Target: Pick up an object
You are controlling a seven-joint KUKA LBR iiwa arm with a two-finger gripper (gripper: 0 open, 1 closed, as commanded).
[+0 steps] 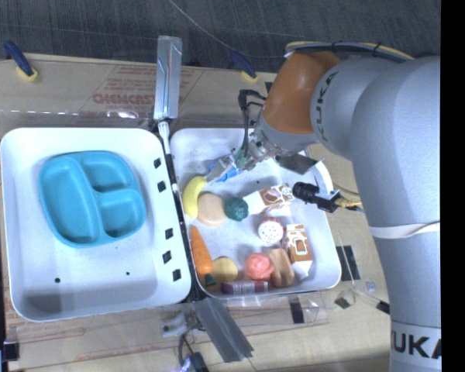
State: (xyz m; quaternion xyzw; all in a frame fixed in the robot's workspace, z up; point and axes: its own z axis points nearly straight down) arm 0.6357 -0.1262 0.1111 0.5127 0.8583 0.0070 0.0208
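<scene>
While the hand hangs low in the right bin, whether it's parted or pinched I cannot tell. The toys lie crowded toward the near side; I'd drop squarely over the teal ball, clear of its neighbours.

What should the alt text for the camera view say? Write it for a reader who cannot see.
A grey arm's gripper reaches into the right white bin, above toy foods including a yellow banana, an orange carrot and a dark green ball. The left white bin holds a blue divided plastic tray.
</scene>
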